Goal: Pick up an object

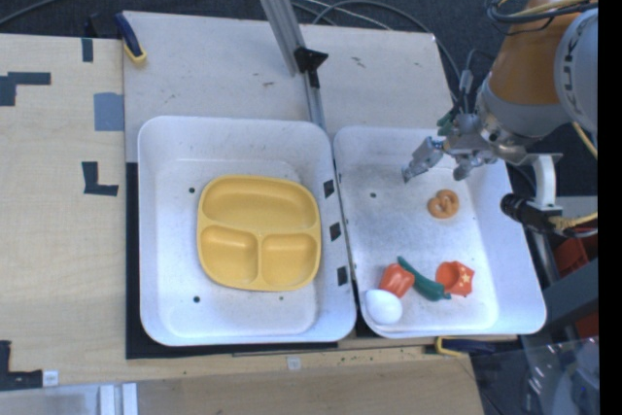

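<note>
While the end effector [434, 165] is seen spread wide with nothing between its fingers, a small brown cookie [443, 204] is found just below it in the right bin [515, 296], well apart from the egg [383, 307].

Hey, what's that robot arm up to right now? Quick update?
Gripper open, holding nothing, above right bin. Small tan object just below it. Nothing between them.
</note>
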